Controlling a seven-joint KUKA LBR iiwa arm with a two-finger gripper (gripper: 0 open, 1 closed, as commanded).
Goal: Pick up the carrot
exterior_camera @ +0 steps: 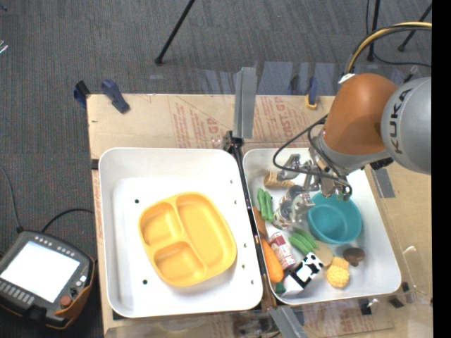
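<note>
Right bin [380, 259]: a carrot [271, 259] is lying lengthwise along the left wall, near the front. Just beside it a small red-labelled bottle [282, 249] is resting, with a black-and-white toy [307, 270] and a corn cob [338, 274] sitting further right. Green pods [266, 204] are lying above the carrot; a teal bowl [335, 220] is standing mid-bin.

Gripper [294, 206]: hanging over the bin's middle, just left of the bowl and well apart from the carrot; whether it is open or closed cannot be told.

Left bin [116, 189]: holding a yellow divided plate [187, 238].
</note>
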